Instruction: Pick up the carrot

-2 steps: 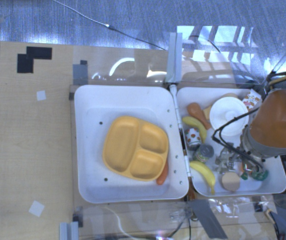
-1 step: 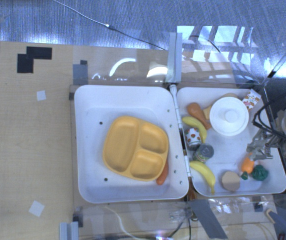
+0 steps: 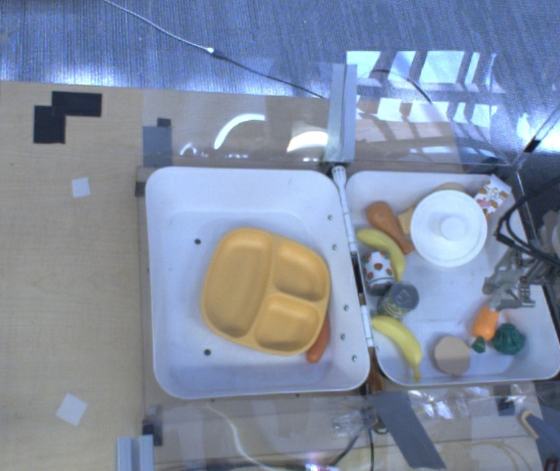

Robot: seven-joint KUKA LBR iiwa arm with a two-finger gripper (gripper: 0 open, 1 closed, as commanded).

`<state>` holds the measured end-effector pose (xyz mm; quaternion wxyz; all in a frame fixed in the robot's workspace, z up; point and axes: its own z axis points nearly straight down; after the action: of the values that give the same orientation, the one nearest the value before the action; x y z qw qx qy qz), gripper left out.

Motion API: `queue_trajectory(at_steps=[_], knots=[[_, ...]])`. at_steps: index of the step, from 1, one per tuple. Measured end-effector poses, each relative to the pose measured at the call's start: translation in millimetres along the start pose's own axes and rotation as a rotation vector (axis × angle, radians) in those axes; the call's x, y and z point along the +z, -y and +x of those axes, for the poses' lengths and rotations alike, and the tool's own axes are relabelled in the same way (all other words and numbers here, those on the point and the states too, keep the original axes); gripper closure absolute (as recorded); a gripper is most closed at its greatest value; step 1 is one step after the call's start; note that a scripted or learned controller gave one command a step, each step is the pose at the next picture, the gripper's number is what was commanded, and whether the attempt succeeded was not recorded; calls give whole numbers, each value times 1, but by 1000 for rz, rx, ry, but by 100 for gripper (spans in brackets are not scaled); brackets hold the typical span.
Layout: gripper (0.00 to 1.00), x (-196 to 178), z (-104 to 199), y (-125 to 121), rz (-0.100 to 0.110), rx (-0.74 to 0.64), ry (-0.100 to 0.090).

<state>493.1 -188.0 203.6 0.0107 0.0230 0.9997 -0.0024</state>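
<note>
The carrot (image 3: 485,322) lies in the right bin (image 3: 544,366), in its near right part. It is a short orange piece. Its long axis runs roughly up and down the view, leaning a little, with a small green tip at the near end. It is too small for me to tell more about its shape.

Just beside it on the right sits a dark green lumpy piece (image 3: 509,339), touching or nearly touching it. To its left, near the bin's front wall, is a round tan piece (image 3: 449,354). Between the carrot and the right wall there is only a narrow strip of white floor. Above it, toward the middle of the bin, the floor is open.

My gripper (image 3: 511,290) hangs over that open patch, just above and to the right of the carrot and apart from it. I cannot tell whether it is spread or closed.

Farther back stands a white round lid (image 3: 448,227). Along the left wall are a brown drumstick (image 3: 387,222), a banana (image 3: 381,249), a patterned cup (image 3: 380,268), a dark round thing (image 3: 400,297) and a second banana (image 3: 401,338).

The left bin (image 3: 177,263) holds a yellow divided plate (image 3: 265,290). An orange-red stick (image 3: 319,340) lies against the plate's near right edge.
</note>
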Motion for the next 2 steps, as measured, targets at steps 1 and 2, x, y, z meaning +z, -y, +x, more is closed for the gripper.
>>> queue_trajectory(at_steps=[1, 2], knots=[[100, -25, 3, 19, -2, -43, -11], [100, -18, -37, -26, -5, -108, -11]])
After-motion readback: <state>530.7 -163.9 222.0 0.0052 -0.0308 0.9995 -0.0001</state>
